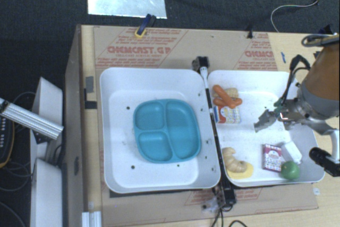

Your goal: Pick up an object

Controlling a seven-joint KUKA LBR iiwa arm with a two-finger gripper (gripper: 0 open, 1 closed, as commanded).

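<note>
Tool point(264, 123), fingers apart and empty, above the right bin point(249, 85); red carton point(272, 157) at 5 o'clock looks light, stiff, graspable across its narrow sides.

Under my tool point(264, 123) I see bare bin floor point(254, 138). A red packet point(272, 157) and green ball point(290, 170) crowd the near side, carrots point(225, 96) lie beyond, and the divider wall point(210, 114) blocks leftward.

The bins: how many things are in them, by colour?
Blue: 1, the divided plate
Orange: 1, the carrots
Yellow: 1, the banana-like toy
Red: 2, the small box and the packet
Green: 1, the ball
White: 1, the tube
Total: 7
</note>
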